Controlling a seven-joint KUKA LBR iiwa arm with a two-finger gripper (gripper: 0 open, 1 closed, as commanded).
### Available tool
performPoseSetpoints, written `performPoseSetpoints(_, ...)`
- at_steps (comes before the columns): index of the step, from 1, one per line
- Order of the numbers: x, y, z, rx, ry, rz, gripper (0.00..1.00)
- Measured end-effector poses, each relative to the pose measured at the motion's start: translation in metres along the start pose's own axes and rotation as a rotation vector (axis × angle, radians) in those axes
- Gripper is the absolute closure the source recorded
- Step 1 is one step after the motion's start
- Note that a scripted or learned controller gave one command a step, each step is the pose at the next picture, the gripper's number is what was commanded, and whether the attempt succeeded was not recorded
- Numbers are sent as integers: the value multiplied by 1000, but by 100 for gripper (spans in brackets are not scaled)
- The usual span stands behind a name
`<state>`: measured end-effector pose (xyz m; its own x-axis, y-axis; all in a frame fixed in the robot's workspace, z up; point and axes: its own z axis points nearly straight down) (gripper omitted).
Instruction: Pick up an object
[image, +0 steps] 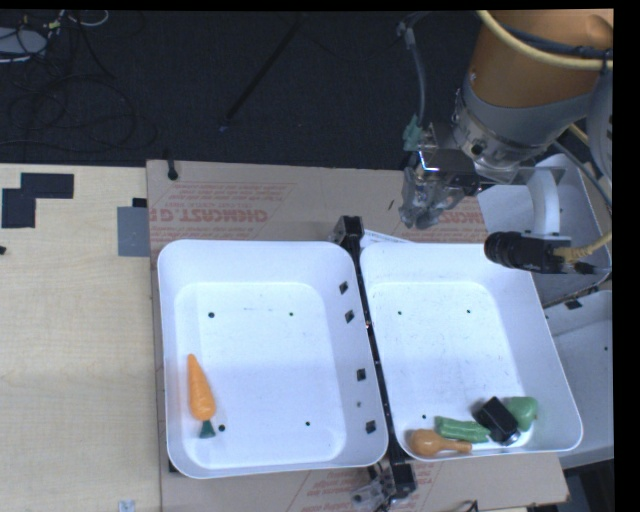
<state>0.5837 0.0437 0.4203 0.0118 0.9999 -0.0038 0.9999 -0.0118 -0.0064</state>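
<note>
Two white bins on the desk, side by side: left bin (170, 300), right bin (545, 330), joined along a black divider strip (360, 330).

Left bin: one item. A toy carrot (200, 390), orange with a dark green stub, lies near the bin's left wall toward the near left corner, stub pointing at the near edge.

Right bin: four items, all bunched at the near right corner. One orange pear-shaped piece (436, 443) against the near wall; one long green piece (461, 430) touching it; one black block (496, 419), tilted, lying over the green pieces; one rounded green piece (523, 409) against the right wall.

One arm, orange band, in from the right. Jaws (425, 212) hang above the cardboard beyond the right bin's far left corner, outside both bins. Nothing shows between them; cannot tell how wide they stand.

Every object lies well apart from the jaws; the right-bin cluster sits at the corner diagonally opposite them
</note>
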Motion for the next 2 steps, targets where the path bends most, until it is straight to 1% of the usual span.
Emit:
performPoseSetpoints(1,39,-15,155,15,2,-15,100)
performPoseSetpoints(2,96,-16,93,-8,5,-18,100)
